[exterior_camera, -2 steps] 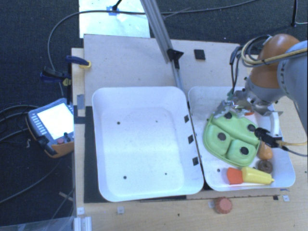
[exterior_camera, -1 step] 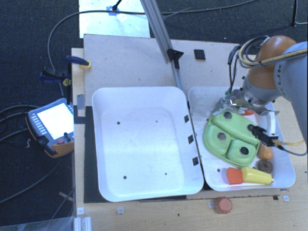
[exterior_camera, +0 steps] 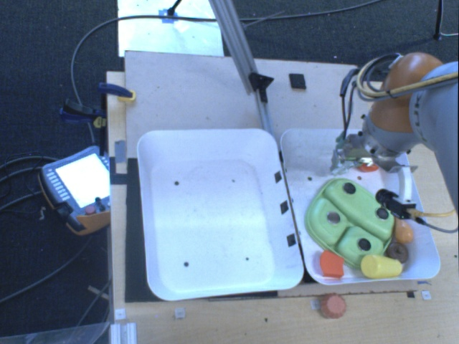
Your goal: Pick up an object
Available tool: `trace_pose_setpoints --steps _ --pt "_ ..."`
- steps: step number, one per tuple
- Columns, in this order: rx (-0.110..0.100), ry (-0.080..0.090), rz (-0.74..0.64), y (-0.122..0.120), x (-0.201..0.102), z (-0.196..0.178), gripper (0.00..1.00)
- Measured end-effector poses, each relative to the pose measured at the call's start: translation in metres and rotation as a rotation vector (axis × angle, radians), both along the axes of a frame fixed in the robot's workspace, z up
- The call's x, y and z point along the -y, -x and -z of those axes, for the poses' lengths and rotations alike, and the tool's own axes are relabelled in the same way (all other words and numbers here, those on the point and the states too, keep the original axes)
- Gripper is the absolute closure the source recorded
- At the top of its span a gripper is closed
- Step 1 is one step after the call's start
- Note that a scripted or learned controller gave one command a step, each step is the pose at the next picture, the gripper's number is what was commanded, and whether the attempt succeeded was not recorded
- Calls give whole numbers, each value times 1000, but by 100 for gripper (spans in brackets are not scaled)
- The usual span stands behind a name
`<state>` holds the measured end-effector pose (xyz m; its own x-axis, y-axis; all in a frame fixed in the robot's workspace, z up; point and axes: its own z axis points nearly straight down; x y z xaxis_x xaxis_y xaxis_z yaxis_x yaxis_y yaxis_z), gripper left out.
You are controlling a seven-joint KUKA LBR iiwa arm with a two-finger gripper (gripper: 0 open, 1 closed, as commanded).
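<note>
My gripper (exterior_camera: 346, 160) hangs low over the far part of the right bin (exterior_camera: 305, 149), just beyond a large green moulded tray-like object (exterior_camera: 349, 221) with dark round spots. A small orange-red piece (exterior_camera: 368, 166) peeks out at the gripper's right side. Nothing can be seen held in the gripper. Along the bin's near edge lie an orange block (exterior_camera: 330, 264), a yellow rounded object (exterior_camera: 381, 266), a brown ring-shaped thing (exterior_camera: 396, 251) and a small orange object (exterior_camera: 404, 231).
The left bin (exterior_camera: 215, 206) lies beside the right one. A brownish disc (exterior_camera: 332, 306) sits on the bench in front of the right bin. A slanted metal pole (exterior_camera: 237, 34) and a small black square (exterior_camera: 297, 82) are behind the bins.
</note>
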<state>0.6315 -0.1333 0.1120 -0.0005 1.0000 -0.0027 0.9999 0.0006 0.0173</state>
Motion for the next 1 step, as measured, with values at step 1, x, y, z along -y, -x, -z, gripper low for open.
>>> trace_pose_setpoints --steps 1 --pt "-11 -2 -1 8 -2 -55 100"
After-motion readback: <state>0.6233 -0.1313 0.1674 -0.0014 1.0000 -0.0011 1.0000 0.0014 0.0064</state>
